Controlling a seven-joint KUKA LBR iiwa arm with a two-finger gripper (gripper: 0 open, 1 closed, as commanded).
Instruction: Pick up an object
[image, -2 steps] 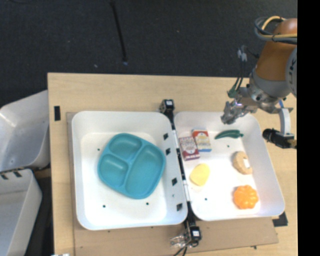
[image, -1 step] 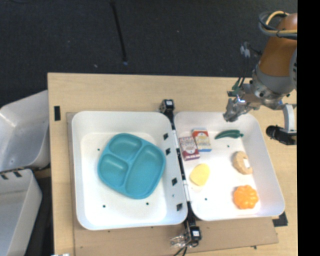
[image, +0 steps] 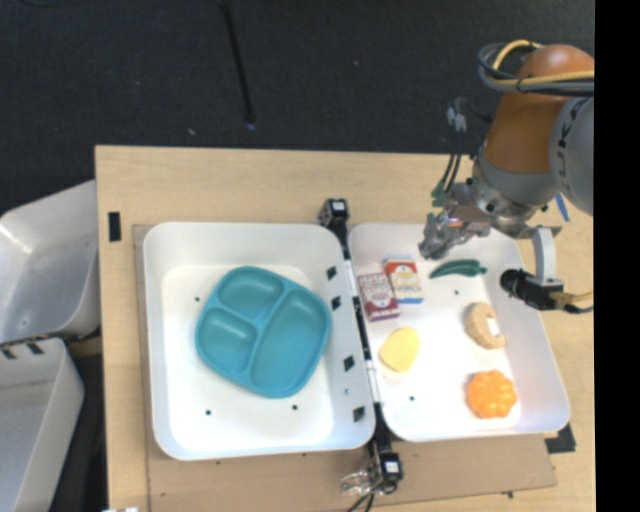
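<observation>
A pale wooden surface (image: 120, 330) stands against a dark floor and carries two shallow white bins side by side, joined along a clipped centre seam.

The left bin (image: 165, 400) holds one item, a blue divided plate (image: 263, 331), lying flat near its middle. In my judgement it is too broad and flat to suit a two-finger grip.

The right bin (image: 535, 400) holds the smaller goods, spread apart so each can be approached singly. An orange fruit (image: 490, 393) lies near the front right. A yellow piece (image: 399, 350) sits near the seam. A tan bun-shaped item (image: 485, 325) lies toward the right wall. Two small boxes stand touching: a dark red one (image: 377, 295) and a white and red one (image: 403, 281). A thin green item (image: 458, 268) lies just behind them.

The arm (image: 525, 130) reaches in from the right. Its pincer (image: 441, 238) hangs over the rear of the right bin, just beside the green item and the boxes. Whether the pincer is apart or together cannot be told; nothing is visibly held. The pick appears not yet made, the likeliest targets being those nearest.
</observation>
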